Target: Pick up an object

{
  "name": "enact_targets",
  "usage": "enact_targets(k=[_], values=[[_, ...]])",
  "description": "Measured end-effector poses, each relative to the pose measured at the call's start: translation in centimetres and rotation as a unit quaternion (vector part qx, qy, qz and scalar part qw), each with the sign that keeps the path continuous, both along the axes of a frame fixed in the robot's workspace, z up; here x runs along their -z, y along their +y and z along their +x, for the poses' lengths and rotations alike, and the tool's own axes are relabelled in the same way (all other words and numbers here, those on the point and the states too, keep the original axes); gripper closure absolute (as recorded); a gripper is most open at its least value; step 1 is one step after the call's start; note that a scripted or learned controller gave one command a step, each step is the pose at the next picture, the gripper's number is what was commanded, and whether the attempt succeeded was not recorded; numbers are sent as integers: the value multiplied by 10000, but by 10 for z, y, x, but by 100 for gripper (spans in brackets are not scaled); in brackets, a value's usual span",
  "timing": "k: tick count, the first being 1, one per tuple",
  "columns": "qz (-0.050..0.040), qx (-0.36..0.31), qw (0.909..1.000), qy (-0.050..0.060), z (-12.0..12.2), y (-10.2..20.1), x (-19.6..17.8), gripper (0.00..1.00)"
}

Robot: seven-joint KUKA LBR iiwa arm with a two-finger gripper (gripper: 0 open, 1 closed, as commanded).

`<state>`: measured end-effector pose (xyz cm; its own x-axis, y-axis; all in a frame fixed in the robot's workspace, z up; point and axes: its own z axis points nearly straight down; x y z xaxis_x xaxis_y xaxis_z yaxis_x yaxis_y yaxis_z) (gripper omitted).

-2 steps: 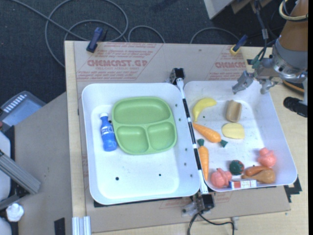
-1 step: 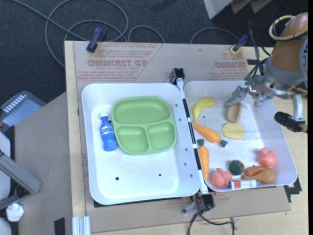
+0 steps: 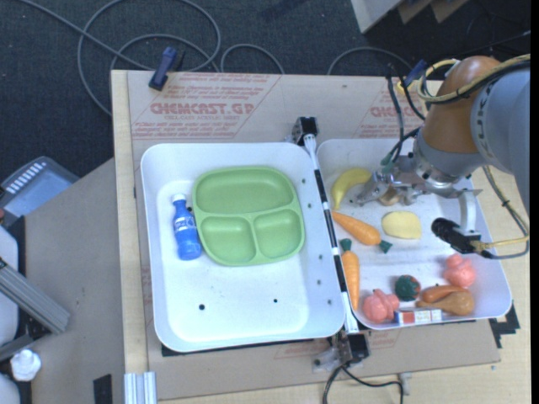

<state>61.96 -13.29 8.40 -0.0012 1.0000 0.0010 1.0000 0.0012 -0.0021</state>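
We see the gripper (image 3: 389,189) low in the right bin (image 3: 497,297), though we cannot tell its state. The banana (image 3: 349,183) lies just to its left, long axis slanting toward the divider.

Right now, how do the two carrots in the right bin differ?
The upper carrot lies slantwise, leaf end toward the lower right, out on the right bin's floor near the yellow lemon. The lower carrot lies nearly straight up and down the picture, leaf end at the top, close along the bin's left wall. The upper one looks a little longer and thicker. Both are orange with small green tops, and neither is in the tool.
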Motion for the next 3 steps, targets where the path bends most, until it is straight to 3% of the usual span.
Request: enact_targets(k=[1, 3], values=[[-50, 11, 9999, 157, 40, 23, 0, 0], [-74, 22, 9999, 150, 40, 25, -1, 0]])
